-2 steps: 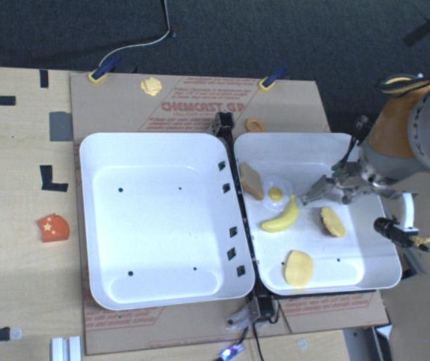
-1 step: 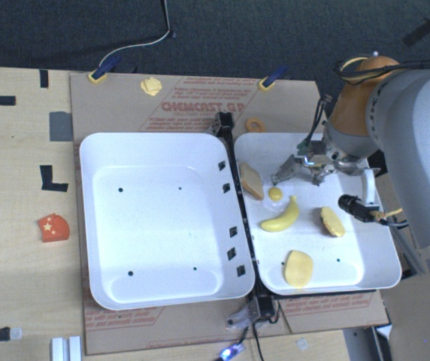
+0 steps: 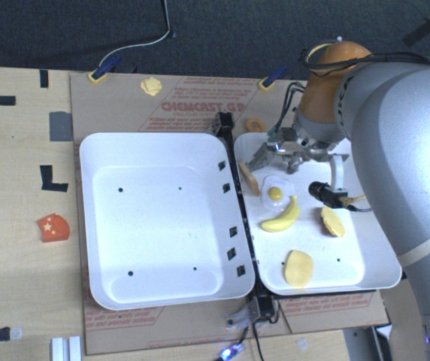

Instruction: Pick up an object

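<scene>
While your arm (image 3: 395, 149) reaches in from the right, the tool (image 3: 284, 156) hangs over the far end of the right bin (image 3: 373, 273); whether it's apart or together, I can't tell. The banana (image 3: 283, 216) lies just nearer, a fried egg (image 3: 275, 194) touching it.

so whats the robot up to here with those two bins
A grey robot arm reaches in over the right bin, its gripper hanging near the bin's far end. Nothing shows between its fingers. Below it lie a banana, an egg-like piece, and two yellow pieces. The left bin sits beside it. A red piece and a yellow piece lie outside the bins.
</scene>
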You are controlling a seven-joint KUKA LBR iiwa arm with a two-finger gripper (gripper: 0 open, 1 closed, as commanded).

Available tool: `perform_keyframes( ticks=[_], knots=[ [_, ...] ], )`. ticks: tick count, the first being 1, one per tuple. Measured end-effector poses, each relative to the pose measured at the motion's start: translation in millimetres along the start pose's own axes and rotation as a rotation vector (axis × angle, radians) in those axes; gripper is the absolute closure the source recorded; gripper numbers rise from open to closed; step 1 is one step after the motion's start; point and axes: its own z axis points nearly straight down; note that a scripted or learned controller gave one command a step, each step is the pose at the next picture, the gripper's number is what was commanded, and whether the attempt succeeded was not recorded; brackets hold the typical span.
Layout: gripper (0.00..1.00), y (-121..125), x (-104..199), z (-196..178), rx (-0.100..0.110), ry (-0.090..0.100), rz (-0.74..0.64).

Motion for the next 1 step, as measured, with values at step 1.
perform_keyframes(
  ticks=[1],
  knots=[
    [0.00,-40.3,8.3,-0.7,0.001,-0.007,0.008]
  ],
)
